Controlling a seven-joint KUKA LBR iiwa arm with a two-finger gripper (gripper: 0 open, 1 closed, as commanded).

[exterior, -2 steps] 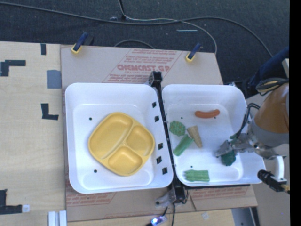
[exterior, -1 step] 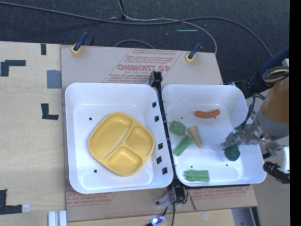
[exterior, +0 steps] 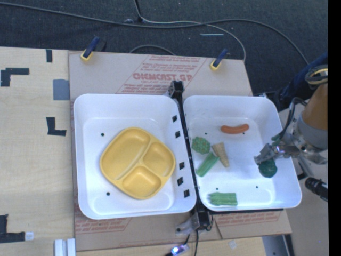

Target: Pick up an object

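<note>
Pale wooden bench carrying a brown cardboard sheet, held flat by two blue-and-yellow clamps at its far edge, so the bins cannot slide. Two shallow white plastic bins sit side by side, touching along a black centre divider. The left bin holds a yellow three-compartment plastic tray, lying askew with bare floor around it. The right bin holds the loose items, well spread: an orange toy sausage toward the far wall, a green broccoli-like piece, a green stick and a tan cone clustered near the divider, and a green ridged block near the front wall. The grey arm with its orange band reaches over the right rim. Its end effector hangs just above a dark green round object close to the right wall; how far it is open, and whether it grips that object, cannot be told. The wall leaves little side room there
</note>
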